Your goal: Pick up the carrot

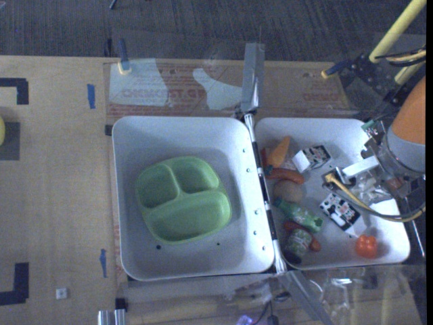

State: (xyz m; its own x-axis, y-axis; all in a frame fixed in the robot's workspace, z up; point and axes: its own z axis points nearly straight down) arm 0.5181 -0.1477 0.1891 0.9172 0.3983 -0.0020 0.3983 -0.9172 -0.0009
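Overhead, the carrot [286, 176] lies in the right bin [399, 252] near its left wall (beside a potato [289, 192]). Well right of the carrot, the end effector [369, 181] hangs over that bin; its finger state I cannot tell.

Two white bins: left bin [128, 181] with one green divided plate [183, 198]; right bin [338, 128] with one carrot [277, 152], one green bottle [301, 217], one orange pepper [366, 246].
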